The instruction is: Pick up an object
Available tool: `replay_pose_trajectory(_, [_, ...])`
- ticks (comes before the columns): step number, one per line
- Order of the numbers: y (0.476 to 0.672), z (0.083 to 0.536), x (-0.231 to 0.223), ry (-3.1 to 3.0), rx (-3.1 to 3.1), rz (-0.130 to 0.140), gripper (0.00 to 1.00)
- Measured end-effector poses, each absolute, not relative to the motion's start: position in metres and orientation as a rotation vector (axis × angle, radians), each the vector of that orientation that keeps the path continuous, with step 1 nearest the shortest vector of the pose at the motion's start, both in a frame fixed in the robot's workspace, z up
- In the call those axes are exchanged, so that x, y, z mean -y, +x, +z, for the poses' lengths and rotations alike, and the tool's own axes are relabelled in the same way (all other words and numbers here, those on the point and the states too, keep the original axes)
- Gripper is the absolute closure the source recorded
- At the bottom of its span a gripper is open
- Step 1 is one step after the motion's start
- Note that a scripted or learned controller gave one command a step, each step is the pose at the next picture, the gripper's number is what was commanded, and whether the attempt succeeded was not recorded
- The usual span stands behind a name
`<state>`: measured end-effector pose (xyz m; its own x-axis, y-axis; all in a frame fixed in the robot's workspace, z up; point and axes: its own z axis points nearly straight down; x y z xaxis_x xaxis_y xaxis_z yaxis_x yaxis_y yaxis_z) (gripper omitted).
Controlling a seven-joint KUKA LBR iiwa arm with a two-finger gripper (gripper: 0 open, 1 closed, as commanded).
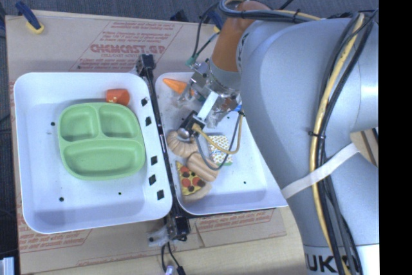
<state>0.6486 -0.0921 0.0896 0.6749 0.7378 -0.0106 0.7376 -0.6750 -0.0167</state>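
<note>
**Claw down in the bin, nothing visibly lifted**

Camera view: the claw (pixel 192 92) is low over the far end of the right bin (pixel 257 193), with the arm's bulk crowding in behind it. Whether it is open or closed cannot be told from this angle, and nothing can be seen gripped in it.

The nearest candidate is a carrot (pixel 174 84), which lies just beside the claw on the side away from the arm, on the bin floor. Nearer the camera than the claw lie a bread roll (pixel 181 143), a bun (pixel 207 168) and a pizza slice (pixel 190 182), close together.

Well apart from the claw, in the left bin (pixel 26 138), sit a green plate (pixel 100 138) and a small red piece (pixel 117 96).

As a judgement, the approach looks done. The grasp is unconfirmed, and the lift is not yet made.
</note>
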Motion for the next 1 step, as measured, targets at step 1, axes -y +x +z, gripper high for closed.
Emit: replay_pose_trajectory(1, [0.6475, 0.0888, 0.0924, -2.921, 1.113, 0.029, 0.0])
